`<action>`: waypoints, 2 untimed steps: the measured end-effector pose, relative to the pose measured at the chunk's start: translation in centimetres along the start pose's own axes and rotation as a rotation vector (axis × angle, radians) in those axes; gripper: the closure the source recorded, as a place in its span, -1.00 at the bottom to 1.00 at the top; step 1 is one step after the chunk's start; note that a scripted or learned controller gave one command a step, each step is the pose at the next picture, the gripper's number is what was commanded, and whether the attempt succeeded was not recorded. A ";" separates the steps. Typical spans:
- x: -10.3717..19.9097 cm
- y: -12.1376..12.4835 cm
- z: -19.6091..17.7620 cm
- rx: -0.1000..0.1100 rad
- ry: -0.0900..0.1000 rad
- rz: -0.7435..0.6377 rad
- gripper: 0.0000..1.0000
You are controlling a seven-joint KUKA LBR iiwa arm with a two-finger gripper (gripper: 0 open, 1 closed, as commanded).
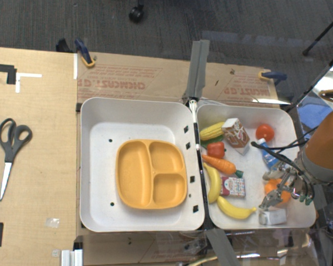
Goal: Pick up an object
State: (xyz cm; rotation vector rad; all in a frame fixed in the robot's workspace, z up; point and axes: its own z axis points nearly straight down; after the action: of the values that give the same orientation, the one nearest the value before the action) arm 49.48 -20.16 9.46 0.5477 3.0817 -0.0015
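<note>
Front of right bin: a pale grey block [272,217] lies against the near wall of the right bin [295,224], with a banana [235,208] just beside it.
Gripper: the gripper [278,191] hangs low in the near right corner of that bin, over a small orange object [276,189]. Whether it is open, closed or gripping anything cannot be told.
Task's thing: no single target is fixed. Judging by position, the orange object is the likeliest pick, and it sits between a blue object [268,155] and the grey block.
Other candidates: a second banana [212,182], carrot [219,164], red pepper [215,150], corn cob [212,130], toy cake slice [236,133], tomato [265,132] and small carton [233,187].
Doing the step well: I would centre on one item before closing, because the corner is crowded and a neighbour could get caught. The descent should stay vertical and keep off the bin wall. A straight lift would then show whether the item comes along.
Easier choice: the tomato stands more apart from its neighbours and probably allows a cleaner approach.
Left bin: the left bin [93,153] holds a yellow divided plate [151,173].
Writing: the cardboard sheet [130,80] under the bins carries red print, upside down from here and not safely readable.
Carton label: pink and red, with lettering too small to read.
Bench side: scissors [10,144] lie well apart on the left.
</note>
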 end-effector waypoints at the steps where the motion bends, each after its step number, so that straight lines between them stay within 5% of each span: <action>1: -0.1 0.1 -0.9 0.000 -0.002 -0.004 1.00; 2: -0.2 0.1 -1.0 0.000 -0.004 -0.004 -1.00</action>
State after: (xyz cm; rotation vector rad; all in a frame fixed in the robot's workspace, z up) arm 49.69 -20.08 10.45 0.5405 3.0792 -0.0030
